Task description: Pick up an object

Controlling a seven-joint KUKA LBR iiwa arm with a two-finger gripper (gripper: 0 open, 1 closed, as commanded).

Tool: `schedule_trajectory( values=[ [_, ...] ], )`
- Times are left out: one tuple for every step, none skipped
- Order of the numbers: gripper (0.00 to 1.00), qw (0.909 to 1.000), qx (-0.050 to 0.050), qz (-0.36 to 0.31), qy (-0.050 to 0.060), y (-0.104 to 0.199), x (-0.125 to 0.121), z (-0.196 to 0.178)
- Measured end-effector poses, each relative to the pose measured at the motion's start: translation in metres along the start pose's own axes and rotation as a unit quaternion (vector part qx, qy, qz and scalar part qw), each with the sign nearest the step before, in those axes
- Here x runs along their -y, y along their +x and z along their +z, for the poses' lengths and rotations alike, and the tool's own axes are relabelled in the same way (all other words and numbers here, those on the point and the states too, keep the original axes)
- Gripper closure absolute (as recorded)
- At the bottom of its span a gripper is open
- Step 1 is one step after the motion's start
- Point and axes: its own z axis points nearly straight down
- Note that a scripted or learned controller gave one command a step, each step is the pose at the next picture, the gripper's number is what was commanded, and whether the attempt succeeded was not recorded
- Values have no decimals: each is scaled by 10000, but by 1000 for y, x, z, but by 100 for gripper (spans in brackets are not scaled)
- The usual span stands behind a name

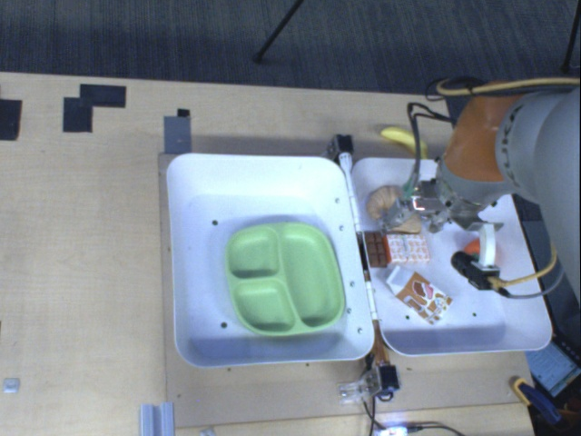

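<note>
Black patches (91, 105) of tape mark the far left of the pale wooden surface (82, 271). Next along sits the left bin (195, 198), white and shallow, with a green plate (284, 277) lying flat in its middle; the plate is split into three compartments. A black clamp (341, 143) sits at the top of the seam where the two bins meet.

The right bin (508, 330) carries a loose scatter of things. A brown chocolate-patterned packet (376, 249) lies against its left wall, touching a pink checked packet (408, 249) just to its right. Below those, a white packet with brown and red print (421, 296) lies tilted. A tan rounded object (386, 202) rests near the top of the bin, and a yellow banana-like piece (399, 136) sits at the bin's far rim.

The end effector (423, 205) is down in the right bin, just beside the tan object and above the pink packet; from here I cannot tell whether it is open or closed, or holding anything. Further right, a white and orange item (484, 243) lies under the grey arm (536, 148).
</note>
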Motion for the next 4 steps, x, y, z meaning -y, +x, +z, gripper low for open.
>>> schedule_trajectory(
  values=[
    [100, 10000, 1, 0, -15, 0, -1, -11],
    [100, 10000, -8, -1, 9, 65, 50, -100],
    [0, 10000, -5, 10, 20, 64, 51, -99],
    [0, 10000, -1, 21, 26, 18, 100, -5]
  ],
)
